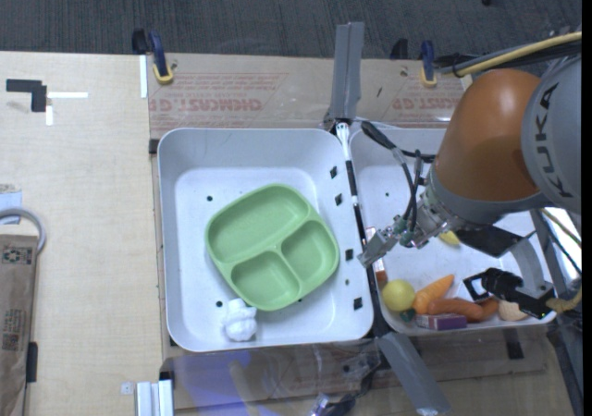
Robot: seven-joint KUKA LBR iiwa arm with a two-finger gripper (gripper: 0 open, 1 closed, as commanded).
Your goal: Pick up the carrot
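Your gripper (377, 245) hangs over the right white bin's (370, 188) left edge; you cannot tell its state. The long orange carrot (434, 292) lies near it, beside a round yellow lemon (399, 295).

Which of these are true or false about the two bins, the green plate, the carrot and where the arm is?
1. The green divided plate lies in the left bin. True.
2. The carrot lies on the green plate. False: it lies in the right bin, beside a yellow lemon.
3. The arm hangs over the right bin. True.
4. A white crumpled object sits in the right bin. False: it is in the left bin, by the plate's near edge.
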